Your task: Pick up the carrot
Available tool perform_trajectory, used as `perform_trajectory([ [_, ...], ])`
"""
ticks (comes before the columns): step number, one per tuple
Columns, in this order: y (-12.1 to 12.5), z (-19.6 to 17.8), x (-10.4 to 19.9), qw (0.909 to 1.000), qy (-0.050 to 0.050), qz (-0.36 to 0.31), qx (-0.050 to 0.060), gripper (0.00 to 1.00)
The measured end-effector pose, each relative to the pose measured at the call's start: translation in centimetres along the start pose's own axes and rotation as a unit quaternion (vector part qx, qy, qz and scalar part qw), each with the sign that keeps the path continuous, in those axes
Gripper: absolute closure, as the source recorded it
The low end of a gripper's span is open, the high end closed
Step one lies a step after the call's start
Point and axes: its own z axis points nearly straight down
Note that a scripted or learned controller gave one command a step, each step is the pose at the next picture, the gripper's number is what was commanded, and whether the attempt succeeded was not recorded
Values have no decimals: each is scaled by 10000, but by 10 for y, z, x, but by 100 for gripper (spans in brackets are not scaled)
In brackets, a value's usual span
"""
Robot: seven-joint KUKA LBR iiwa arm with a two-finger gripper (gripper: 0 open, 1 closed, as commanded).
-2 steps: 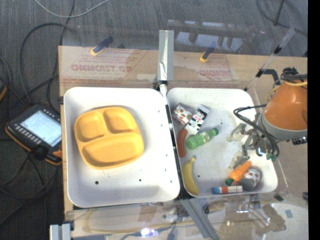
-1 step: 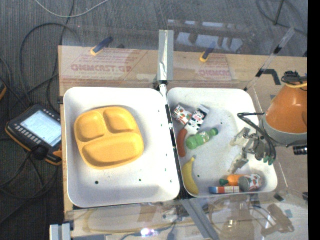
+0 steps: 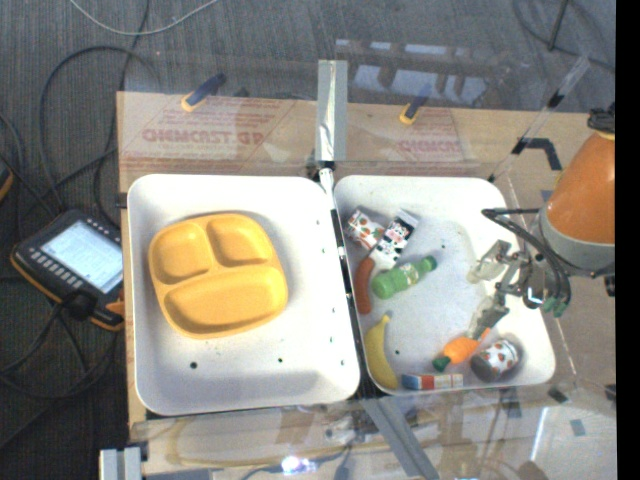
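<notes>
While my gripper (image 3: 492,293) hangs open over the right bin (image 3: 455,196), gripping nothing, the carrot (image 3: 460,349) lies just below it near the front wall, beside a banana (image 3: 376,353).

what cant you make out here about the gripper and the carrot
- Gripper: thin and blurred in the camera view; open or shut unclear.
- Carrot: gripper partly overlaps it; contact unclear.
- Round object beside the carrot: too blurred to identify.
- Arm: cut off by the right edge.
</notes>
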Motion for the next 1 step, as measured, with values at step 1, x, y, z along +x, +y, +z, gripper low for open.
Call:
perform_trajectory([
  [1, -7, 74, -11, 9978, -15, -656, -3, 0],
])
